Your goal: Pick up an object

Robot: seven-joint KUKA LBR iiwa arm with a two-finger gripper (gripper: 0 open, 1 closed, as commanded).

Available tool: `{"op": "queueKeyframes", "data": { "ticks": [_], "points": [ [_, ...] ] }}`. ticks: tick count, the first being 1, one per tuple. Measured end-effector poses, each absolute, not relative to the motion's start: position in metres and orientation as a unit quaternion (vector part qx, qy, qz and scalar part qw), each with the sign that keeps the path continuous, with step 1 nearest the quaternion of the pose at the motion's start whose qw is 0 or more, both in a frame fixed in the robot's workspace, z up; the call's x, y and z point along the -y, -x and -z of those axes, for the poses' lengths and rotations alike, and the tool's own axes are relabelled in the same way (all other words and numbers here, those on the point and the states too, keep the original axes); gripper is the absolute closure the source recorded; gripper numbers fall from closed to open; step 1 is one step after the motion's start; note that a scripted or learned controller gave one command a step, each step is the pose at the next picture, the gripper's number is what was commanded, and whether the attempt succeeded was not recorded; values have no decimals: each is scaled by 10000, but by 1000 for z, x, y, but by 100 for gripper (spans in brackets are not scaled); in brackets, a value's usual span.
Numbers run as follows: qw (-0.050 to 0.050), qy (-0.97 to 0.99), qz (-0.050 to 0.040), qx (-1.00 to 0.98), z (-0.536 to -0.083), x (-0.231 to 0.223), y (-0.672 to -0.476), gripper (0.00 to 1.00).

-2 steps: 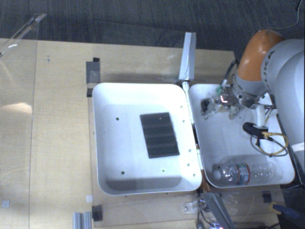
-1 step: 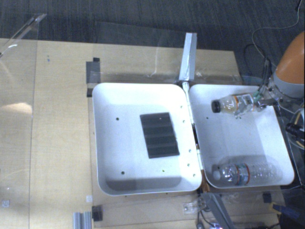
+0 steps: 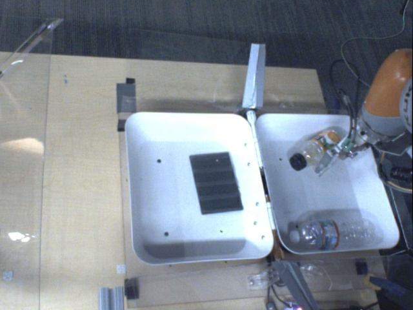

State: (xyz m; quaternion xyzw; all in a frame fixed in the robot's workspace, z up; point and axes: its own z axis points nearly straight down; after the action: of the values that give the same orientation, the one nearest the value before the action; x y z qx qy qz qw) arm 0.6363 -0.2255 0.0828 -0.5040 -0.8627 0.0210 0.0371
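Now my pincer [image 3: 337, 152] hangs in the right bin [image 3: 381, 192], touching the small bottle [image 3: 313, 152]; whether I grip it, I cannot tell. Its long axis runs leftward from me.

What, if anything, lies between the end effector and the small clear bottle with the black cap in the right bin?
Nothing visible: the end effector is already against the small clear black-capped bottle.

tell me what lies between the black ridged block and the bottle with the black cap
In the camera view, between the black ridged block and the black-capped bottle run the bins' two adjoining rims.
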Motion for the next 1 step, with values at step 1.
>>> {"op": "queueKeyframes", "data": {
  "ticks": [1],
  "points": [
    [286,4814,-206,8758,-84,212,-641,0]
  ]
}}
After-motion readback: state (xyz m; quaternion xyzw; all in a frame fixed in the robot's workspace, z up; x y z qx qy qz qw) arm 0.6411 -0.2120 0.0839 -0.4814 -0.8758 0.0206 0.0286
